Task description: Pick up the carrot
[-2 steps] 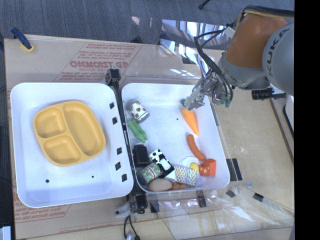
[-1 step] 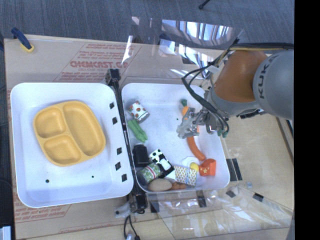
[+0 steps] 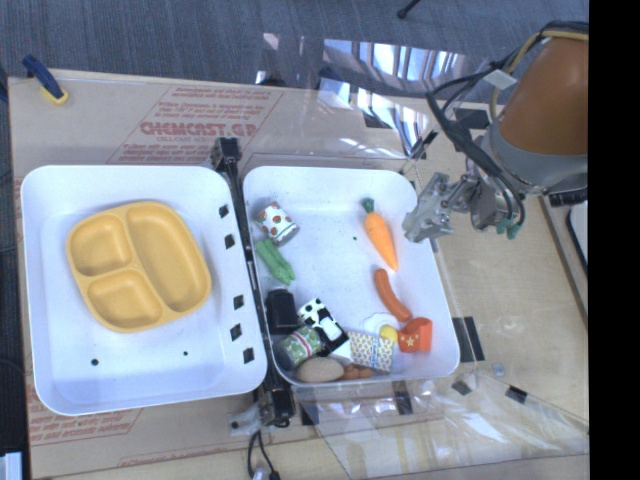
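Lying in the right bin (image 3: 430, 268), toward its upper right, is the carrot (image 3: 381, 236): a smooth orange cone with a small green top, its tip pointed down the bin. Just below it a reddish sausage (image 3: 392, 295) is seen, curved and glossy. A small striped can (image 3: 277, 222) and a green pod (image 3: 275, 262) are placed near the left wall. Along the bin's near edge a heap of small toys (image 3: 340, 343) is gathered, among them a black-and-white patterned piece and a red block with a star (image 3: 414, 336). In the left bin (image 3: 60, 368) a yellow plate (image 3: 137, 264) with three rounded compartments is set. The gripper (image 3: 428, 218), of grey metal, is held over the right bin's right rim, near the carrot but apart from it; whether it is released or clenched cannot be told, and nothing is seen between its tips.
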